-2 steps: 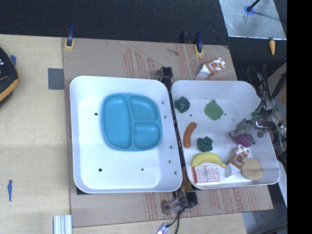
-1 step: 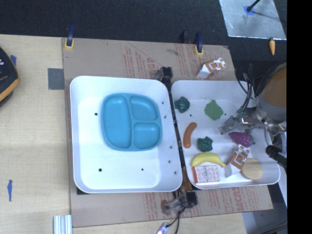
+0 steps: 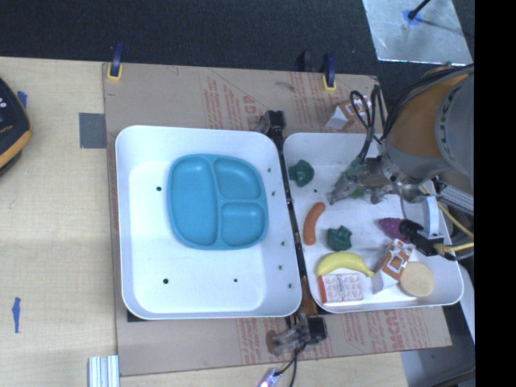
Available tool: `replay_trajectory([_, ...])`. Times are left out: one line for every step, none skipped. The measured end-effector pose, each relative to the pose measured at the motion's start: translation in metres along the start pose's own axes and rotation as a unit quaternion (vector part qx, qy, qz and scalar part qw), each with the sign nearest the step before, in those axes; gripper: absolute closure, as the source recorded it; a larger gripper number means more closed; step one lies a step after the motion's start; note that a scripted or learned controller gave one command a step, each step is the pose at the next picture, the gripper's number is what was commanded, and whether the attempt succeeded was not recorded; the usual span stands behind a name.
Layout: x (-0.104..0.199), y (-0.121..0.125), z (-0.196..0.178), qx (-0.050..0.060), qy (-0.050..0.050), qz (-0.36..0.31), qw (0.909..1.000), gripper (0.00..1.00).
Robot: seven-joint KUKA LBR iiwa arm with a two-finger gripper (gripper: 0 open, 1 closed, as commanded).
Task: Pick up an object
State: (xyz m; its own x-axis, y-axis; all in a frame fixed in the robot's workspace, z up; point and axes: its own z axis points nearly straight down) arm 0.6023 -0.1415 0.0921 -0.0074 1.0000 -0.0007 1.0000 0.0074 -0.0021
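Toy food lies scattered in the right bin (image 3: pixel 310 147): a banana (image 3: pixel 343 264), a sausage (image 3: pixel 312 222), two green pieces, a cracker pack (image 3: pixel 343 288) and a round biscuit (image 3: pixel 417 280). Over that bin's upper part hangs the gripper (image 3: pixel 348 185), fingers spread open with nothing between them. The left bin (image 3: pixel 137 289) holds a blue divided plate (image 3: pixel 218 201).

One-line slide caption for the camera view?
Gripper hovers over the right bin of toy food; blue divided plate lies in the left bin.
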Motion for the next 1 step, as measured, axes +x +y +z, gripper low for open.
replay_trajectory([-0.0377,0.0538,-0.0004,0.0,0.0,0.001,1.0,0.0])
